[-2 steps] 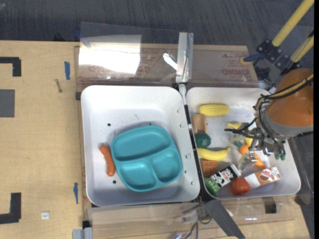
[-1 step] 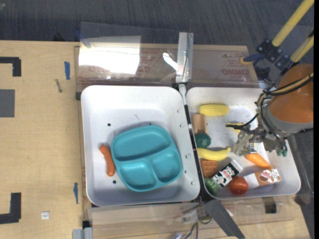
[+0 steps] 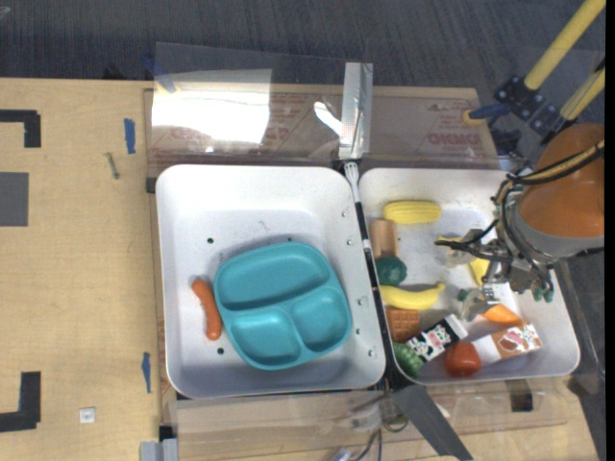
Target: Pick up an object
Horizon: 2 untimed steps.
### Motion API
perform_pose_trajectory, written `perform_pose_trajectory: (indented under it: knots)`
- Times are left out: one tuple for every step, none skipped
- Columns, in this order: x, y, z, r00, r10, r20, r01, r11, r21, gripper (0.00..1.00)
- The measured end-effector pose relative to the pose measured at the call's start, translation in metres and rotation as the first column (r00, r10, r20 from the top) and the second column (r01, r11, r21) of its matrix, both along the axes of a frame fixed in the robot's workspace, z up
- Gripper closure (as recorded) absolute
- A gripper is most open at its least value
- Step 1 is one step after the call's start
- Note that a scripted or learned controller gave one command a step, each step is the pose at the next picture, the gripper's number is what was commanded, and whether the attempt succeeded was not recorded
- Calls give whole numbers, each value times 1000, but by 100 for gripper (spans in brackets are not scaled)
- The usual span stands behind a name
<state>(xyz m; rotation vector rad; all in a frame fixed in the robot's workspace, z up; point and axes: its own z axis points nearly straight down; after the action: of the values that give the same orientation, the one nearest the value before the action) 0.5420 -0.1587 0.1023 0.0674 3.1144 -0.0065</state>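
My gripper hangs low over the right part of the right bin, below the arm's orange band. Just under it lie a small yellow piece and an orange carrot. A banana lies to its left, and a corn cob sits toward the bin's far side. Nothing shows as lifted. The gripper's own body hides what is directly beneath it.
The right bin also holds a green item, a brown cylinder, a black-and-white carton, a red tomato and an orange-white box. The left bin holds a teal divided plate and an orange sausage.
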Motion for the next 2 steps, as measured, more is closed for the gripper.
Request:
perform_pose_trajectory:
  knots:
    - [16,42,-12,993,-119,-11,119,993,3,0]
    - [97,60,-10,988,-145,-50,145,989,-4,0]
